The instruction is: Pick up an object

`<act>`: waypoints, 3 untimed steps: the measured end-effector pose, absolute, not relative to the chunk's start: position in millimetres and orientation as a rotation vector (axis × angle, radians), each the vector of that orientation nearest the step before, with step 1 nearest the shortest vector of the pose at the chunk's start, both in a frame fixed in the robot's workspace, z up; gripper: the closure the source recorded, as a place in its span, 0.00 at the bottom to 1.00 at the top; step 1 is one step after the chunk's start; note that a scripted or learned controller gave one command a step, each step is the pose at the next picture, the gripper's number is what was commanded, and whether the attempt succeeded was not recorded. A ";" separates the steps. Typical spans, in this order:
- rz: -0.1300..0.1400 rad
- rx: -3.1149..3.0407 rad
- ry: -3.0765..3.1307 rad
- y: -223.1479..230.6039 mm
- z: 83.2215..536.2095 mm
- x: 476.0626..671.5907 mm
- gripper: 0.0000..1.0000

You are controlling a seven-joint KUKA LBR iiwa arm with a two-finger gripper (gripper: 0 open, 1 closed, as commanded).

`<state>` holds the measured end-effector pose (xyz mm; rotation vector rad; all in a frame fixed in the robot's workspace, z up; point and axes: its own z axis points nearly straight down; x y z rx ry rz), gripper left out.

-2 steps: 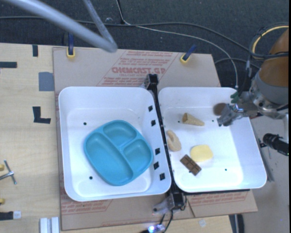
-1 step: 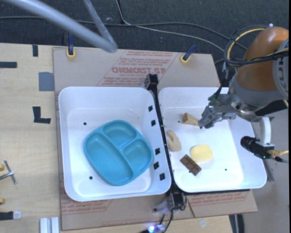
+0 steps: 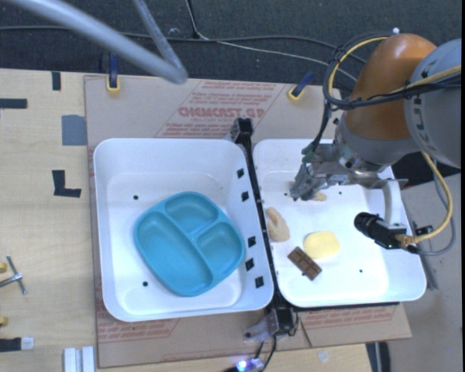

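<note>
**Claw low in the right bin**

Your likely targets, a yellow piece (image 3: 322,245), a brown block (image 3: 304,263) and a tan piece (image 3: 277,225), lie loose in the right bin (image 3: 407,289). The claw (image 3: 304,190) hovers just behind them; its grip cannot be told. A blue tray (image 3: 188,242) fills the left bin (image 3: 108,208).

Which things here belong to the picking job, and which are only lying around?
Belong to the job:
gripper
yellow piece
brown block
tan ring-shaped piece
right bin

Lying about:
blue divided plate in the left bin
yellow clamps on the board
</note>
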<state>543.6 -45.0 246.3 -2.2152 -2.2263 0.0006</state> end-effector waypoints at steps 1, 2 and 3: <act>0.004 -2.215 -2.225 0.7 232.5 553.4 1.00; 0.004 -2.214 -2.226 50.8 218.9 558.4 1.00; 0.003 -2.214 -2.227 102.9 209.8 566.3 1.00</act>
